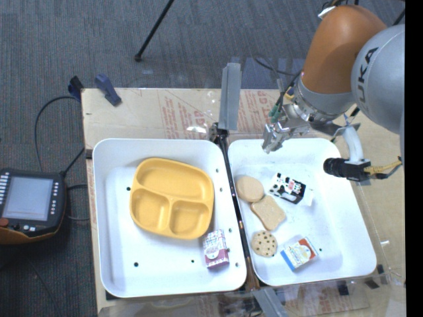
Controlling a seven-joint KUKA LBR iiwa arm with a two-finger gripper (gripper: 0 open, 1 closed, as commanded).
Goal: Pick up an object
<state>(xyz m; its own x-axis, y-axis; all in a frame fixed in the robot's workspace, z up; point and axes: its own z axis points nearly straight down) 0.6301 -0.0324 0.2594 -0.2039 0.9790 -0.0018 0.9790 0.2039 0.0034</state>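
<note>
The gripper (273, 139), its finger state impossible to tell, is seen at the right bin's (344, 243) upper left, with the round biscuit (250, 188) just below-left.

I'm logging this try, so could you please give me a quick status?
Gripper above right bin's far edge, holding nothing. Toast slice, cookie, cartons untouched. Nothing in the way.

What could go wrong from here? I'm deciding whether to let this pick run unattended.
1. The round biscuit and the toast slice touch, so a grab at one may shove or drag the other.
2. The hand hangs near the right bin's far rim, apart from every item, so a straight drop would likely close on nothing.
3. The cookie lies flat, likely hard to pinch.
</note>
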